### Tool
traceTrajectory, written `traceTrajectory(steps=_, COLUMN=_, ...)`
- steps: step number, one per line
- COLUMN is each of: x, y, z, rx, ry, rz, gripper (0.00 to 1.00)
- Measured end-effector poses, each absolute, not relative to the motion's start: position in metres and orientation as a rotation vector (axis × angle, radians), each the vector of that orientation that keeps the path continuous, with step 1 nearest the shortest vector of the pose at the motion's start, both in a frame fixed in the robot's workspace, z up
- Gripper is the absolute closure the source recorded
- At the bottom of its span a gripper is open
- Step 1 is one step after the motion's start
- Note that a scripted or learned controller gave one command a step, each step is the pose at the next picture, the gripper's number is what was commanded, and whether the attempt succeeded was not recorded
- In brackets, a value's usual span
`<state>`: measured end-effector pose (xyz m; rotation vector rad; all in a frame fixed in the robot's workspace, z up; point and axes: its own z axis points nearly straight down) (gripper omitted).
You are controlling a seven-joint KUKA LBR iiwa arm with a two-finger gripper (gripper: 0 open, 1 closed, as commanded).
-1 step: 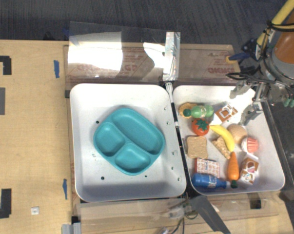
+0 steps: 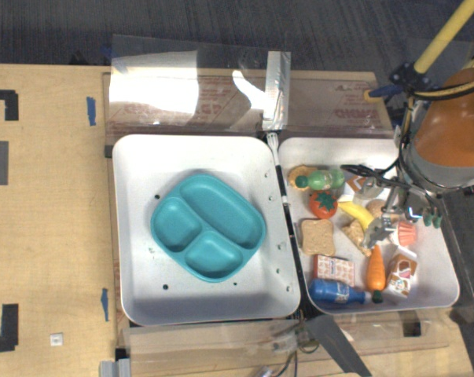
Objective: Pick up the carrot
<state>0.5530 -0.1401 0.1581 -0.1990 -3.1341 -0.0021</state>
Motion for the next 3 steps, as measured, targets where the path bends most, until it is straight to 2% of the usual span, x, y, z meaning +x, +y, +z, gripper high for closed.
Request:
traceTrajectory(steps=1, x=0.508, y=-0.151, z=0.089, rx=-0.232, ry=-3.146, rz=0.002, gripper=0.0)
traceTrajectory(steps=2, x=0.486, y=-0.152, z=0.09, rx=-0.265, ry=-3.152, rz=0.004, gripper=0.0)
traceTrajectory(steps=3, x=0.49, y=-0.14, z=0.092, rx=0.265, ry=-3.163, rz=0.008, gripper=0.0)
